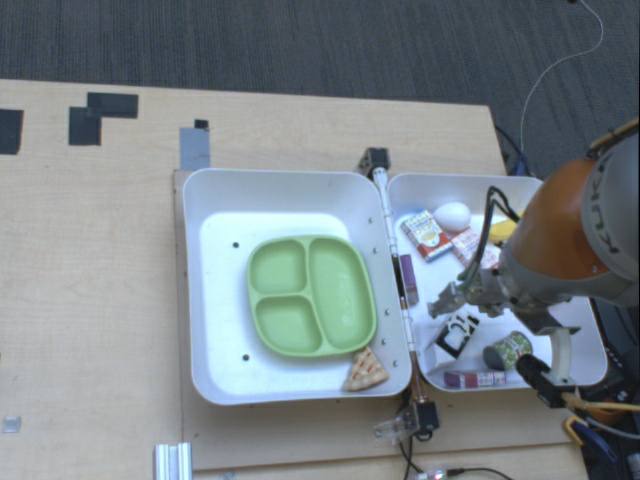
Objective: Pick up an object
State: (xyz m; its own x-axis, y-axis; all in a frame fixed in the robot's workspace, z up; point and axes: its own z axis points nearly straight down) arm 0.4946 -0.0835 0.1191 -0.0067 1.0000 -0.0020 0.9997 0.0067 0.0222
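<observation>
At the near edge of the worktop (90, 298), a purple-and-white tube (475, 379) is lying along the right bin (590, 363) at about 6 o'clock within it. Just beyond, a small green can (508, 351) is resting on its side, and a black-and-white piece (455, 334) is sitting at about 8 o'clock. In the left bin (195, 298), a slice of toy pizza (366, 370) is lying at 5 o'clock, touching the corner of a light green divided plate (312, 296) that is occupying the middle.

The grey arm with its orange band (555, 236) is reaching in from 3 o'clock, and the tool (462, 298) is hovering over the middle of the right bin, just above the black-and-white piece; whether it is spread or pressed together cannot be told, and nothing is visibly pinched in it.

Farther back, a small red-and-white carton (423, 233) is lying at 11 o'clock in the right bin, a white egg (453, 215) is sitting beside it, and a yellow item (503, 230) is peeking out next to the arm.
</observation>
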